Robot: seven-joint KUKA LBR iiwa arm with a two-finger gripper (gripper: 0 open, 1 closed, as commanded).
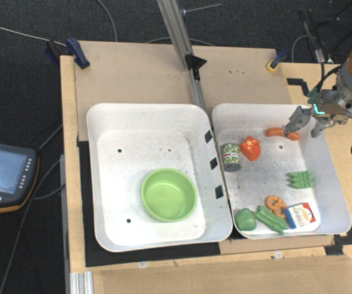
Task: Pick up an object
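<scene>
The claw (pixel 305 122) hangs open and holds nothing, at the right of the frame, just beside the carrot (pixel 283 133). The carrot is maybe a light, hard toy; grab its thin middle. It lies in the right bin (pixel 335 182) with other toys. The left bin (pixel 102 164) holds a green bowl (pixel 168 194).

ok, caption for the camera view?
Gripper hovering over right bin of toy food, near a carrot; green bowl in left bin.

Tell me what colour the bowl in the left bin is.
Light green; the bowl shows plainly in the camera view.
</scene>
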